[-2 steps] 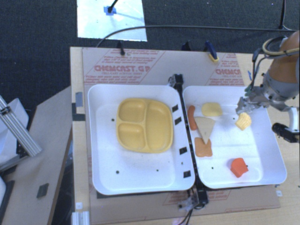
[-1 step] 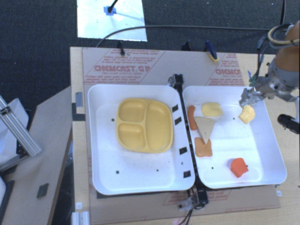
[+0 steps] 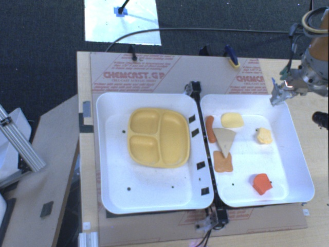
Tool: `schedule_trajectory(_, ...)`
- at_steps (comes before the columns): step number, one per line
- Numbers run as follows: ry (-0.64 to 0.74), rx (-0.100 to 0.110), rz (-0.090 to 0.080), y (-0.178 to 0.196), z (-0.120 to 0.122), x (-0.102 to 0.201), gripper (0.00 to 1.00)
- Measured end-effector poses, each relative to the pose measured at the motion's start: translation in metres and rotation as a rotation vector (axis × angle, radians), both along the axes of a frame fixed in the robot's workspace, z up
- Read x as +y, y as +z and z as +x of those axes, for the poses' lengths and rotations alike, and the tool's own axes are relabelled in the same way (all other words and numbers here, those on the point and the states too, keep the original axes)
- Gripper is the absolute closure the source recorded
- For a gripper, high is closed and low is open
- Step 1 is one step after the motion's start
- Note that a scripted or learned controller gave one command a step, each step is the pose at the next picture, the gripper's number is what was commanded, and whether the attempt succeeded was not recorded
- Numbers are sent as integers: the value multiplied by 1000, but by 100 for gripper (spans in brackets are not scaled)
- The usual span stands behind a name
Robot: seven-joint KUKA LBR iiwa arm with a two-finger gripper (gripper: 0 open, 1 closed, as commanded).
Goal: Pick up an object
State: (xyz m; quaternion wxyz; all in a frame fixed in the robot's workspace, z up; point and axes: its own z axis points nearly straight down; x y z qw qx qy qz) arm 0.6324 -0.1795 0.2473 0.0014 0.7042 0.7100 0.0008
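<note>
The right bin [image 3: 295, 138] holds several toy food pieces: a pale yellow oval [image 3: 232, 120], an orange stick [image 3: 209, 128], a tan wedge [image 3: 224, 140], an orange square [image 3: 222, 162], a small yellow lump [image 3: 264, 136] and a red-orange block [image 3: 261, 183]. My gripper [image 3: 280, 93] hangs at the bin's far right corner, above the rim and well clear of every piece. Nothing is seen between its fingers.
The left bin [image 3: 110, 189] carries a yellow divided plate [image 3: 157, 137]. A black clip strip [image 3: 199, 138] joins the two bins. A blue clamp [image 3: 232, 56] sits at the bench's back edge, and a metal rail [image 3: 20, 143] stands at far left.
</note>
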Motion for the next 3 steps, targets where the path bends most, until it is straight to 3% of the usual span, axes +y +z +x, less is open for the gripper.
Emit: schedule_trajectory(3,3,8,2,-37,5,166,100)
